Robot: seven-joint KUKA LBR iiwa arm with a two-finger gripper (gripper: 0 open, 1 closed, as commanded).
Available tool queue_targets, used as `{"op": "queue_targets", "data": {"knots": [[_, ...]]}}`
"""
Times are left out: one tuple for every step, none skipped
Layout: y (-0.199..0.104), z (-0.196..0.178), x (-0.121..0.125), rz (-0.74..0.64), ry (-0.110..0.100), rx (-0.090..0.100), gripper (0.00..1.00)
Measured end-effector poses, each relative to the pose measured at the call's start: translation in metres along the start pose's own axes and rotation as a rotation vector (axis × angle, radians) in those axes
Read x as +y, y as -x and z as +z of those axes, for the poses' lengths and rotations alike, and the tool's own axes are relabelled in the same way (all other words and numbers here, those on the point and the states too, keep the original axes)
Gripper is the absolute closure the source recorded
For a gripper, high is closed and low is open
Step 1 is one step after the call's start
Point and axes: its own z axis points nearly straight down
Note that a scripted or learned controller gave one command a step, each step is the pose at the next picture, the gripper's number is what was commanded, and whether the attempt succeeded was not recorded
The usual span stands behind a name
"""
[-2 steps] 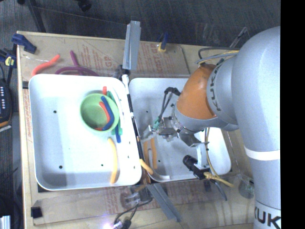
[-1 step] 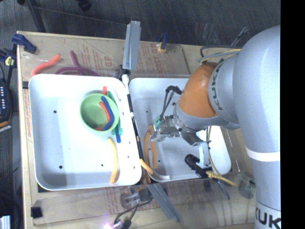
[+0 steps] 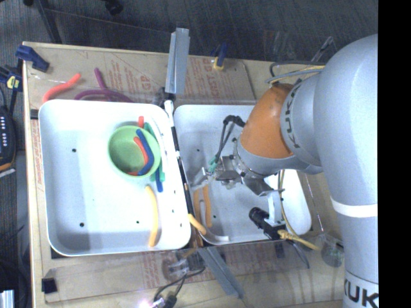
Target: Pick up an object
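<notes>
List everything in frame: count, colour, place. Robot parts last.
bins: 2, white, side by side on bench
bowl: 1, green, left bin
sticks in bowl: several, red, blue, green
yellow stick: 1, left bin, in front of the bowl
orange stick: 1, right bin, by its left wall
tubes: 2, orange and purple, bench behind left bin
clamps: 2, blue, bench's back edge
arm: 1, grey, orange band
gripper: 1, over right bin

Dark carpet floor [image 3: 257,11], black chair base [image 3: 110,5], pale wooden bench [image 3: 115,271]
</notes>
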Motion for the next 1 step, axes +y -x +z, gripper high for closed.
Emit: {"op": "queue_targets", "data": {"knots": [[-0.0038,0.0254,0.0011,0.036,0.016,-0.01,0.0]]}}
